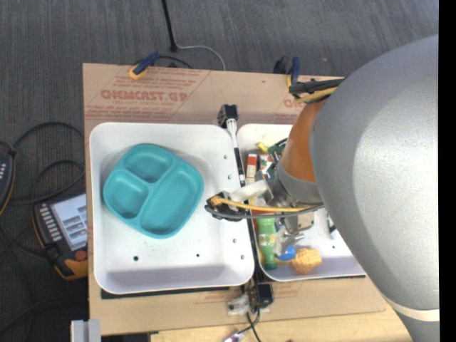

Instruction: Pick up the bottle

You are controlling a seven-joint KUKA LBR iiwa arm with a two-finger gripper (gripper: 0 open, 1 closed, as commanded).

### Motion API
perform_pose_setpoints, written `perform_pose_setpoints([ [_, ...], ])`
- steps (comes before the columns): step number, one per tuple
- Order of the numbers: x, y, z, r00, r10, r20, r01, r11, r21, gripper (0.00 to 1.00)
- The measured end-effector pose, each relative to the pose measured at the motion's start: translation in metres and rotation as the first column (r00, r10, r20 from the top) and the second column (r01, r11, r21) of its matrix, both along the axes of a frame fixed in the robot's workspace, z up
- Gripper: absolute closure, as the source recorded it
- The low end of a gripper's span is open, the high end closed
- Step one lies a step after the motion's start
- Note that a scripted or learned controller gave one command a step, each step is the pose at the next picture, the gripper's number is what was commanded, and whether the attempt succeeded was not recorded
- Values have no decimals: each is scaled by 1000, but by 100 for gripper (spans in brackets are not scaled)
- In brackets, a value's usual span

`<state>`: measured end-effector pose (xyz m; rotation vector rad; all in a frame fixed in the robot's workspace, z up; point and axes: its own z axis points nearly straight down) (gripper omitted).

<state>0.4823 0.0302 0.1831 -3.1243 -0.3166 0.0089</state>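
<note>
I see the green plastic bottle (266,238) lying in the right white bin (340,263) (by a yellow toy (306,261)), my claw (288,228) just beside it; its grip I cannot tell.

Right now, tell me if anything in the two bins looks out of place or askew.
Nothing looks spilled or broken. The teal divided plate sits skewed in the left bin, corners turned against the walls. In the right bin, the green bottle lies on its side against the left wall, crowded by small items under the arm.
</note>
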Motion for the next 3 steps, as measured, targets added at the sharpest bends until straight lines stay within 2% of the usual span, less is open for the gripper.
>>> perform_pose_setpoints([
  [1, 0, -60, 1, 1000, -3, 1, 3, 1000, -1, 0],
  [2, 1, -26, 1, 1000, 0, 2, 0, 1000, 0, 0],
  [3, 1, -7, 1, 1000, 9, 2, -9, 1000, 0, 0],
])
